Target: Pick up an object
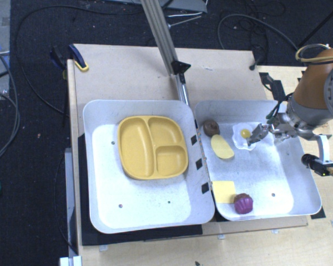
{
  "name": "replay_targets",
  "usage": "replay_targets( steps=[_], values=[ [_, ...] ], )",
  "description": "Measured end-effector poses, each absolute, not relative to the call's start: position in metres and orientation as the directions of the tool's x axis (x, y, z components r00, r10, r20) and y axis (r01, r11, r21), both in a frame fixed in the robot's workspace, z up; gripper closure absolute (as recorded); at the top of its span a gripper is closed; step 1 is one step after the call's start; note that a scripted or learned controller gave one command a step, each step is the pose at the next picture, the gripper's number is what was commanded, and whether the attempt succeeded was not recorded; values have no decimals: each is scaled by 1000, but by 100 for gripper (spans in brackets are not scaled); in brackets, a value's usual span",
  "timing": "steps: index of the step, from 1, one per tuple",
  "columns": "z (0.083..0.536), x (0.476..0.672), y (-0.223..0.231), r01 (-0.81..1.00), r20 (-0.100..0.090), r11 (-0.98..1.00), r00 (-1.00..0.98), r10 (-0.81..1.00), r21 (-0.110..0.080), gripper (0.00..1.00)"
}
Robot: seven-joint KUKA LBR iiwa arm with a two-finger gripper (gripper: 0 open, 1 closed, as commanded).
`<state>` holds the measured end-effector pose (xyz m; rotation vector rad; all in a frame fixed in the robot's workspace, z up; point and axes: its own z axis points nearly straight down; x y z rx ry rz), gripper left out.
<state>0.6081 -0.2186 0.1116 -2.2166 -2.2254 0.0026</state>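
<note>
In the right bin [283,176] lie a brown round object [211,128], a pale yellow oval piece [222,147], a white fried-egg toy with a yellow yolk [245,136], a yellow square block [223,192] and a purple round object [243,203]. My gripper [259,133] reaches in from the right and sits low over the bin, right beside the egg toy's right edge. Nothing shows between its fingers.
The left bin [100,198] holds a yellow divided plate [153,147]. A grey metal pole [161,29] slants down to the bins' shared back edge. Black clips [201,162] line the seam between the bins. The arm's grey body with its orange band [316,90] stands at the right.
</note>
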Motion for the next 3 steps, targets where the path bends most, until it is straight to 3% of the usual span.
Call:
replay_targets(
  steps=[1,3],
  values=[
    [125,609,-219,1000,-2,5,-5,1000,2,100],
    [212,607,-221,1000,-2,1,-1,1000,6,100]
  ],
)
